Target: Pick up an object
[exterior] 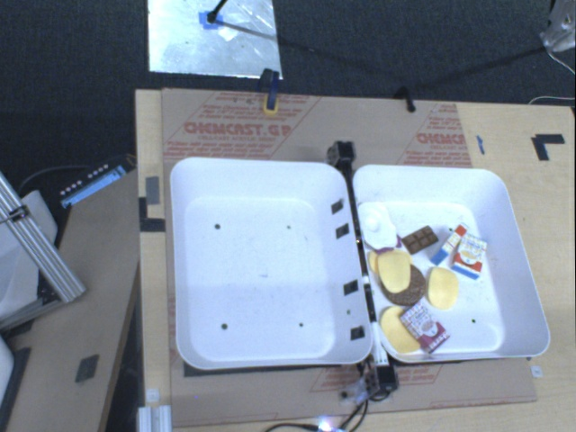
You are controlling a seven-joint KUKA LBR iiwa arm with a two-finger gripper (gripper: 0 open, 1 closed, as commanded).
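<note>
The right bin [513, 241] holds several small items clustered toward its left side. A white lump [376, 225] lies at the back, with a brown chocolate bar [418, 239] beside it. To the right are a small blue and white box [441, 248] and a red and white carton [469, 256]. A yellow disc [392, 265] overlaps a brown round cookie [410, 288]. Another yellow piece [442, 288] lies to their right. At the front, a maroon packet [424, 326] rests partly on a third yellow piece [393, 328].
The left bin [261, 259] sits against the right one, joined by a black clipped divider [358, 259]. Both rest on a cardboard sheet [297, 120]. A shiny plate [213, 23] lies at the back, cables cross the dark floor, and a grey part [562, 31] pokes in at the top right edge.
</note>
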